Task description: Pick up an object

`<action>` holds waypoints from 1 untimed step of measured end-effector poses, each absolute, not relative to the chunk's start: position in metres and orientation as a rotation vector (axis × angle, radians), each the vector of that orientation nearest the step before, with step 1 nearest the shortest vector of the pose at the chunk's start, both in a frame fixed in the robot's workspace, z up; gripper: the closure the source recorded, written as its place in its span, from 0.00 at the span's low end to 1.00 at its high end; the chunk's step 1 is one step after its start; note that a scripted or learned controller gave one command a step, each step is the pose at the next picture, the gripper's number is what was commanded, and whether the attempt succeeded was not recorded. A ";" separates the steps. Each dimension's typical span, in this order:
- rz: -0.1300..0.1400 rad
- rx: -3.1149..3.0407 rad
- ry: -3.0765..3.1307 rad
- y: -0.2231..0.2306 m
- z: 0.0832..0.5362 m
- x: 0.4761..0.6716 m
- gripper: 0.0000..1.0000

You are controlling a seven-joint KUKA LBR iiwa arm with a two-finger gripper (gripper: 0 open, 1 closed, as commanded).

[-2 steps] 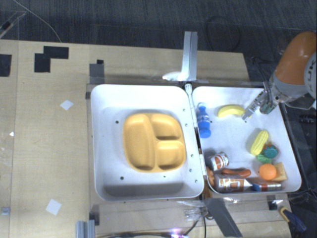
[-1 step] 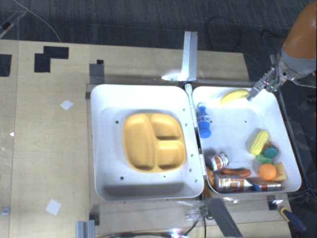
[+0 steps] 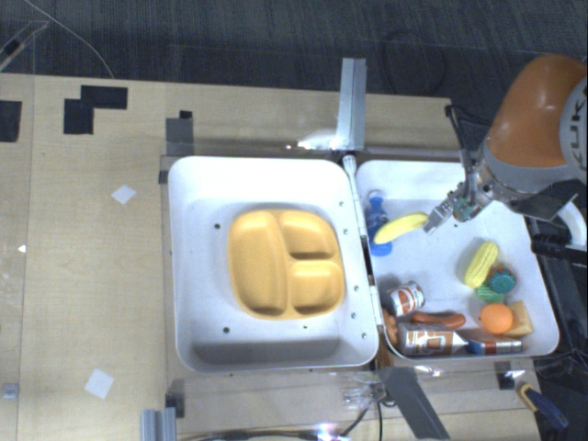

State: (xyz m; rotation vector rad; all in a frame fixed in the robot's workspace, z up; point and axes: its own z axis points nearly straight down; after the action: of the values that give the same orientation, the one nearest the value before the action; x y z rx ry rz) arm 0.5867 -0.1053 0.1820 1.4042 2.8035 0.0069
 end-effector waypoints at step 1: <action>0.003 1.337 2.826 -0.192 0.091 0.582 1.00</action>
State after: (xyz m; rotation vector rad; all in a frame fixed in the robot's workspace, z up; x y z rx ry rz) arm 0.5818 -0.1921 0.0908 1.3371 2.8255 0.0031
